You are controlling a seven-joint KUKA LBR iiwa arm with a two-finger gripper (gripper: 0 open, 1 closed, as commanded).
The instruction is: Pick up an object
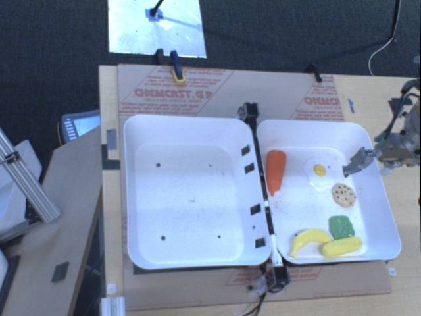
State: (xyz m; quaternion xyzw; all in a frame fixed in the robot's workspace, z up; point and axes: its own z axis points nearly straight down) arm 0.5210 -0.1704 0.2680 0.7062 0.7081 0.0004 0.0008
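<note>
Lying in the right bin (378,196) are six toy food items, none of them lifted. An orange carrot (275,171) rests near the divider between the bins, pointing toward the near edge. Beside it, toward the right, sits a fried egg (319,172), and just below that a round cookie (343,195). Nearer the front wall lie a green piece (341,226), a yellow banana (308,240) and a yellow oblong item (342,245), these three close together. The gripper (358,160) hangs at the bin's right wall, near the egg and cookie, with nothing visible between its fingers; whether it is spread or closed I cannot tell. The left bin (187,196) sits alongside, both on a cardboard sheet (217,91) covering the surface (395,91).
</note>
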